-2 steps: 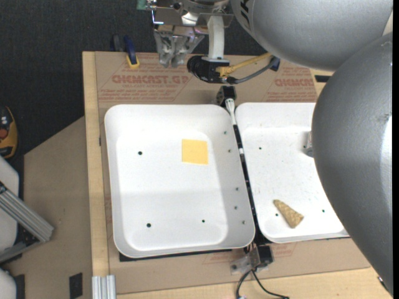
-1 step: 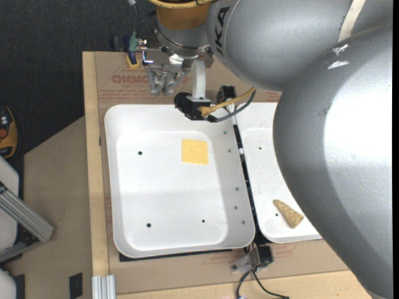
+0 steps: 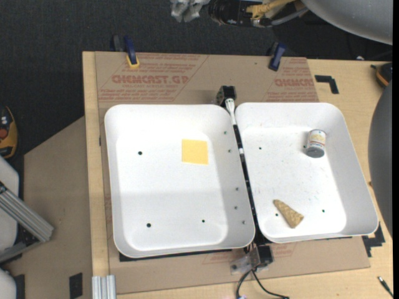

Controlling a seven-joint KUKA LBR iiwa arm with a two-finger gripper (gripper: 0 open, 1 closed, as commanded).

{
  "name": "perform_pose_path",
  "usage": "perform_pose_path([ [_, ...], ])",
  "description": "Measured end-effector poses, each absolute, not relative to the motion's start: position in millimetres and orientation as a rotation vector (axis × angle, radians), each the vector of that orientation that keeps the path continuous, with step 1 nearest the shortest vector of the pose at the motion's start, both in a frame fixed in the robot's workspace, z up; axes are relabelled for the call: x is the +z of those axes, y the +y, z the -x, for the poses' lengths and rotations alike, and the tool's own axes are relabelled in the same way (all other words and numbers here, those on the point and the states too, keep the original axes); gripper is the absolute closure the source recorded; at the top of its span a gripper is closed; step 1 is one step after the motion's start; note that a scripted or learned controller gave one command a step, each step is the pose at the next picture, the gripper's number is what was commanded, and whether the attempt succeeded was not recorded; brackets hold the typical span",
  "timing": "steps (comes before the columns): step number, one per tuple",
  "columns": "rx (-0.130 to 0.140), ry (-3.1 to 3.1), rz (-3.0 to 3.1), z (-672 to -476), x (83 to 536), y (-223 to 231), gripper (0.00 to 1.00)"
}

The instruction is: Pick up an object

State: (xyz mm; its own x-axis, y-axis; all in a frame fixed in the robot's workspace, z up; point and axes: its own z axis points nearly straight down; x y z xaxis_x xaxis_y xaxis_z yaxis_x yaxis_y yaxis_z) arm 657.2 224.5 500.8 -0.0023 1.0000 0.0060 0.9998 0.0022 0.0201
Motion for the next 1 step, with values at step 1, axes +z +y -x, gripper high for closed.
perform_pose_path([
  [1,-0.027,2.226,-2.23,-632.6,323.2,223.8,1.0],
])
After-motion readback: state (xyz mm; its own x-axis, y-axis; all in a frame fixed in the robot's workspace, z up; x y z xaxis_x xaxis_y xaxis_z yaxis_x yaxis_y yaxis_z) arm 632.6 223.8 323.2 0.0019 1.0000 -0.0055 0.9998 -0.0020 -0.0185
